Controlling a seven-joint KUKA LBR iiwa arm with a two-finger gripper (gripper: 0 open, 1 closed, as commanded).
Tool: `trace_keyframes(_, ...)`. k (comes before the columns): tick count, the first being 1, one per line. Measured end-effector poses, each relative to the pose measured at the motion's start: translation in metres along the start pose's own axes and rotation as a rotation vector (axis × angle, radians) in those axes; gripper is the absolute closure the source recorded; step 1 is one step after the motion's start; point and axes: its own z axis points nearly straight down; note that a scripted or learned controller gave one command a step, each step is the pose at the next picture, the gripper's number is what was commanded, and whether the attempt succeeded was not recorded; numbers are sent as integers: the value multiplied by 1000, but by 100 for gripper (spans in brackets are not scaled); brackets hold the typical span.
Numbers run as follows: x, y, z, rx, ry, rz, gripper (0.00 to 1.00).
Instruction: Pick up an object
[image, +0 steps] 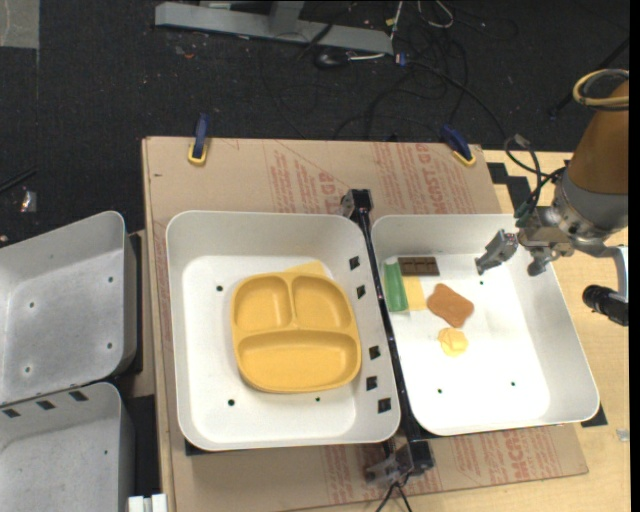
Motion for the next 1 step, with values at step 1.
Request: trace_keyframes(1, 1, 3, -8, -13, -3, -3, 0)
